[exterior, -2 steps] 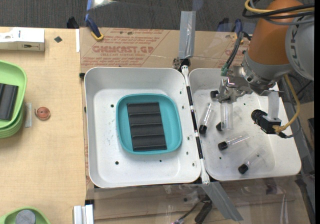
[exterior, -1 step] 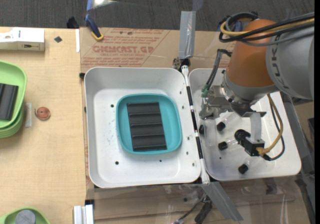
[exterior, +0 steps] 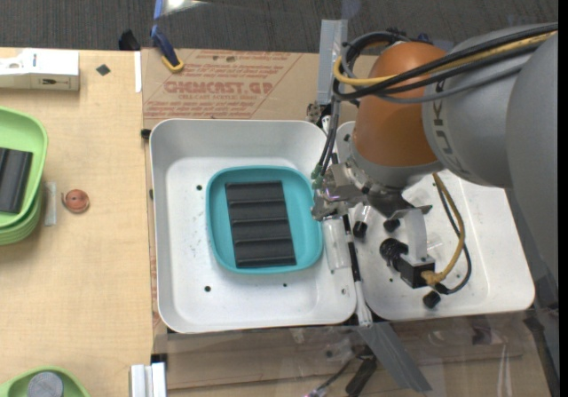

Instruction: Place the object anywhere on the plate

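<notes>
Looming closest, the arm (exterior: pixel 399 111) hides its gripper (exterior: pixel 335 200) above the bins' shared wall; open or closed, I cannot tell. Just left, the black ridged block (exterior: pixel 259 224) seemingly lies on the teal plate (exterior: pixel 216 226), its long axis running away from the camera.

You have the wooden bench (exterior: pixel 89 297) carrying two white bins side by side. The left bin (exterior: pixel 177 289) is your landmark. The right bin (exterior: pixel 497 284) touches its right rim. Behind it lies a printed cardboard sheet (exterior: pixel 222 84). Well to its left sit a green tray (exterior: pixel 22 178) and a small orange disc (exterior: pixel 76 201). Far behind on the left lies a white box (exterior: pixel 35 71).
</notes>
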`<state>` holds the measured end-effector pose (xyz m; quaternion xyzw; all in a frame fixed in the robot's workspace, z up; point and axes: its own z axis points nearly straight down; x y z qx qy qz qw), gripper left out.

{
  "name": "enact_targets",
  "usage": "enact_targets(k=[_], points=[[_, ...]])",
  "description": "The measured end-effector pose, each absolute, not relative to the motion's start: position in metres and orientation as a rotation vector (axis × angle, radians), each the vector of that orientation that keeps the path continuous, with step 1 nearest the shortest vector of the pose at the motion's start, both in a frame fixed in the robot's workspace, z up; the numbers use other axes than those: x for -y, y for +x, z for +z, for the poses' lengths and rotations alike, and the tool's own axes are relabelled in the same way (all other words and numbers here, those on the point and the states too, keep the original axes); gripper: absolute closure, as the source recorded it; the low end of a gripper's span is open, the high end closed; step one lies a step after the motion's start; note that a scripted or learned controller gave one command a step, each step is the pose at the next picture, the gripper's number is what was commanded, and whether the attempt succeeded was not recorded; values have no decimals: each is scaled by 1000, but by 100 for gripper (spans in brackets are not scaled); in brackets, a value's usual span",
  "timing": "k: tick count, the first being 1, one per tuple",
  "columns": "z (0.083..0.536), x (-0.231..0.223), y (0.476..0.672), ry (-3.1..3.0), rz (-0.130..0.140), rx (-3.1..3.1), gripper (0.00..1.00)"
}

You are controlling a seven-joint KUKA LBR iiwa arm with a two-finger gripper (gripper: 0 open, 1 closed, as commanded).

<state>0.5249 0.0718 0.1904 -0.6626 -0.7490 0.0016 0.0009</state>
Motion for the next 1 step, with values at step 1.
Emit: enact_targets(k=[1], points=[[190, -71, 525, -2082, 5, 2351, 0]])
